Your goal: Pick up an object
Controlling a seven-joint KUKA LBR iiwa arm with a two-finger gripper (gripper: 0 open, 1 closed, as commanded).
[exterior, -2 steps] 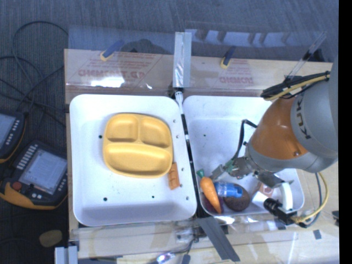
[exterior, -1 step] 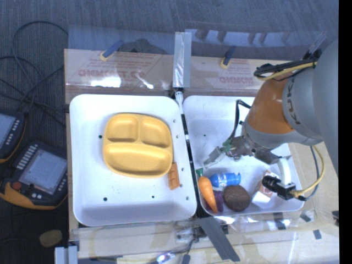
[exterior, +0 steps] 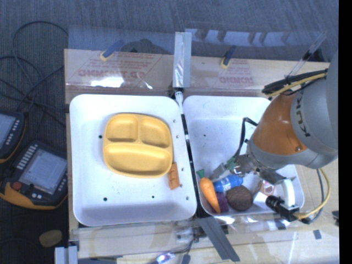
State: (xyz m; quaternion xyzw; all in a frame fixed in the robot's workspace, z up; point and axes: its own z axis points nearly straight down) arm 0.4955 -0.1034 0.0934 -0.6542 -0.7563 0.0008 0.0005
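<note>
My gripper [exterior: 235, 168] hangs low over the front of the right bin [exterior: 220, 120], below the orange wrist band. Just under it lies a blue bottle [exterior: 229, 182] with a white label. To the bottle's left an orange carrot [exterior: 207, 190] lies beside a purple piece [exterior: 216, 203]. In front of the bottle sits a dark brown round object [exterior: 240, 198]. A white object [exterior: 287, 190] rests at the bin's right front corner. I see nothing held by the gripper.
The left bin [exterior: 88, 147] holds a yellow divided plate [exterior: 137, 145] and a small orange strip [exterior: 174, 176] near its right wall. The ridge between the bins runs just left of the carrot. The arm covers the right bin's right half.
</note>
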